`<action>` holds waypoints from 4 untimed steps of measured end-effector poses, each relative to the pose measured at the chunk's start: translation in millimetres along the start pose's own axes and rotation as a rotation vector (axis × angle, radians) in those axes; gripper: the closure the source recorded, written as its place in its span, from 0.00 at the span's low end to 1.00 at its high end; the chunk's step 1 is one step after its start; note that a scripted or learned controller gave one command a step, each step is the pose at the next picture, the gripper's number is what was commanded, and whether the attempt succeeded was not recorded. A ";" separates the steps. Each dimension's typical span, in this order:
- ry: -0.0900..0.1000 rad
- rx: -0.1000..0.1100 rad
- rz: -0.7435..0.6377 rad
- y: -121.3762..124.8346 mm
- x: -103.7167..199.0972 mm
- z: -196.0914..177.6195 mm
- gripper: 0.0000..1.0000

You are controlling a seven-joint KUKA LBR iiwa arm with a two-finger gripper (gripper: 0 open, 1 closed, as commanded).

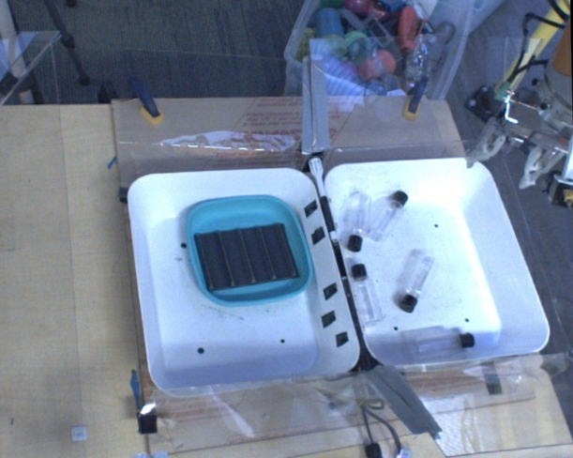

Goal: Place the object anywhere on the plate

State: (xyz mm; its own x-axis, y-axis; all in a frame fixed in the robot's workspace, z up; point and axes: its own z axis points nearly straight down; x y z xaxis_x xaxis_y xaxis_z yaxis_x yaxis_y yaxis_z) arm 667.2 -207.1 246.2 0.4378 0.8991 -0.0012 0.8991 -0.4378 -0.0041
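We see clear vials (412,280) scattered in the right bin (513,253), the teal plate (200,220) centred in the left bin (157,275).

- My gripper (545,158) is pale, whitish metal with thin prongs, seen at the right edge.
- A yellow cable (535,38) curves above it.
- Dark fittings and black wires cluster beside my wrist.

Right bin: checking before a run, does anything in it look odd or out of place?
Nothing looks damaged or spilled. Clear vials with black caps lie on their sides, scattered at different angles in the right bin. The teal plate in the left bin holds a dark ribbed pad.
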 end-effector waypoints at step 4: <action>0.000 0.000 -0.067 3.0 -6.5 4.0 0.00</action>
